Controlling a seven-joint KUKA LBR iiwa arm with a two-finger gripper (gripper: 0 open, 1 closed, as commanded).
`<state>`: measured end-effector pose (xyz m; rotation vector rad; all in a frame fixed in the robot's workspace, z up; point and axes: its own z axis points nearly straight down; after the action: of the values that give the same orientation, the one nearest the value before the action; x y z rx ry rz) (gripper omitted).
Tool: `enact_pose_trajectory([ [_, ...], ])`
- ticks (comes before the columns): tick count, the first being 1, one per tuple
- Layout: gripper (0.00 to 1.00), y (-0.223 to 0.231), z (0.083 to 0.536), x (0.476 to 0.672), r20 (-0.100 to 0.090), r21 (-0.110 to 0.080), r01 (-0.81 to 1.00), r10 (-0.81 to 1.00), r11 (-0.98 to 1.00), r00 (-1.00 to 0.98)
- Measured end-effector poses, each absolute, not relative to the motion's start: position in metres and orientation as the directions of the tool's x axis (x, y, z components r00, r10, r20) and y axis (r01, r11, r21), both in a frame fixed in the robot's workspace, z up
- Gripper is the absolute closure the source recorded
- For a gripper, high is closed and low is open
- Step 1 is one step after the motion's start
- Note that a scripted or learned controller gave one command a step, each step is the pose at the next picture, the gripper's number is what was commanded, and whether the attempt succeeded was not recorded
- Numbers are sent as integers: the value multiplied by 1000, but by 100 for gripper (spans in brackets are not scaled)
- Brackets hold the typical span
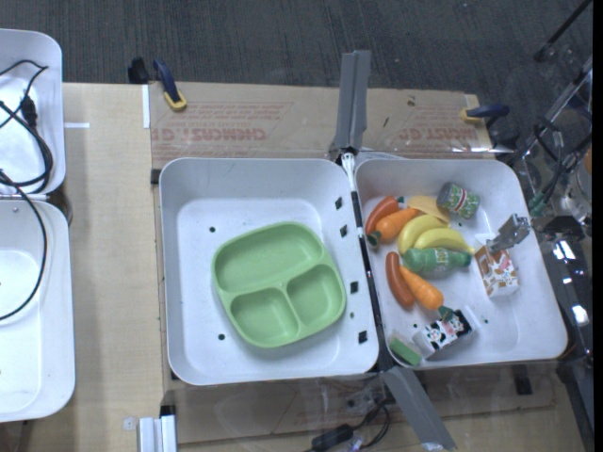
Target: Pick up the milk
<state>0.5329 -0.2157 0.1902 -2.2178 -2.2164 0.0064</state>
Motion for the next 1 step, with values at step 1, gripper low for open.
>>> enact_pose_trajectory([
  [1,0,-206,99,532,2,-3,999,999,34,-34],
])
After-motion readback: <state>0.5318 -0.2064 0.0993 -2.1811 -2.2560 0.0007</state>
